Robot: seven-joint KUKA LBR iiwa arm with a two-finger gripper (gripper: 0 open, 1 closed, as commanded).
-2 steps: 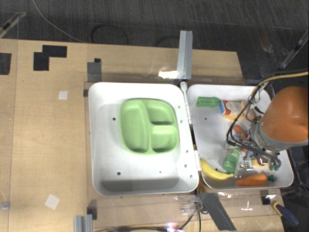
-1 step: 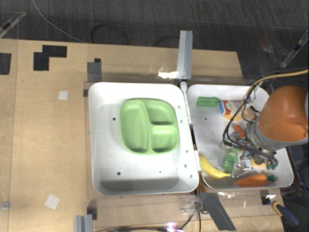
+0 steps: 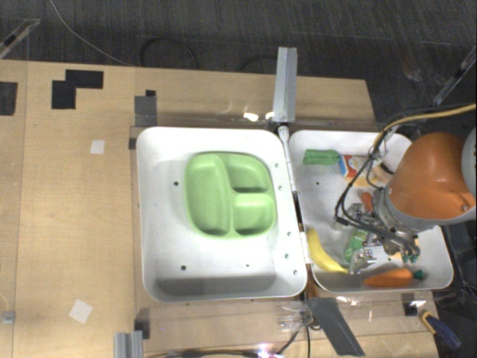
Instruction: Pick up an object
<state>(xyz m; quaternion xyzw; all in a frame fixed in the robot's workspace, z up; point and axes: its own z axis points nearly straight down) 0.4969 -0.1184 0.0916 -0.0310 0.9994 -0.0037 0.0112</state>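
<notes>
Camera view, looking down: we note the gripper [image 3: 367,246] low in the right bin [image 3: 447,271], among its clutter. Banana [image 3: 322,252] lies just to its left by the bin wall; carrot [image 3: 389,277] just below it; a small green item [image 3: 358,242] sits right at the tool. Whether the jaws are spread or pinching anything, we cannot tell — wrist and cables hide them. Left bin [image 3: 156,200] carries a green divided tray [image 3: 227,192]. We judge a grasp attempt under way, target likely the green item.
</notes>
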